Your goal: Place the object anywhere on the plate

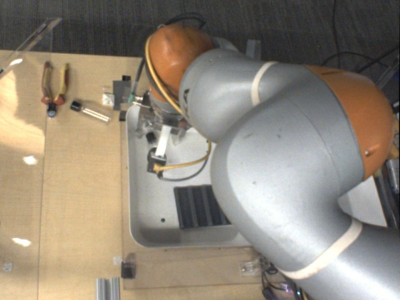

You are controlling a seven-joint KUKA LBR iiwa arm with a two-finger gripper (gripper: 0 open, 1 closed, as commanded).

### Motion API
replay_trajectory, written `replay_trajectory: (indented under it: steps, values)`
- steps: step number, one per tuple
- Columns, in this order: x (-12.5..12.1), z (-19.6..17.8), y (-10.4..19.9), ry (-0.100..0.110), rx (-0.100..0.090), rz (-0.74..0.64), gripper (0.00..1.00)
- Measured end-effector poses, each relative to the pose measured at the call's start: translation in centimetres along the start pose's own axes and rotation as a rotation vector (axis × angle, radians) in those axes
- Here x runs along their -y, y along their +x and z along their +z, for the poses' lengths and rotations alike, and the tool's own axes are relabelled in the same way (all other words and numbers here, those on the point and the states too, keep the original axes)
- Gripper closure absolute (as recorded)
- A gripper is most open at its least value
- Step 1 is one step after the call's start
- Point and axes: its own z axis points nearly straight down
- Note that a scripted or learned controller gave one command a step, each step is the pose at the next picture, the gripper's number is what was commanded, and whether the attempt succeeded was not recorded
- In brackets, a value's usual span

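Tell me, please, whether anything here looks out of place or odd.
Mildly, yes: red-handled pliers and a small clear-barrelled tool lie loose on the wooden bench, left of the white bin, like leftovers from setup. The black ribbed block lies flat in the bin; nothing looks spilled or broken.

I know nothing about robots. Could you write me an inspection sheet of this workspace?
surface: pale wooden bench bearing a shallow white bin
job's things: dark ribbed rectangular slab lying flat on the bin floor; object or plate, cannot tell
clutter: red-handled pliers and a small black-capped clear-bodied tool on the bench left of the bin; small black block at the bench's near edge
grippers: gripper over the bin's far left corner, apart from the slab; whether it holds anything, cannot tell
cables: yellow cable looping from the wrist over the bin
surroundings: dark grey carpet beyond the bench
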Motion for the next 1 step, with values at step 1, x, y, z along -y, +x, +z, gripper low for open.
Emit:
replay_trajectory:
  steps: [1]
  values:
    - [0.24, -0.01, 0.35, 0.005, -0.002, 0.451, 0.00]
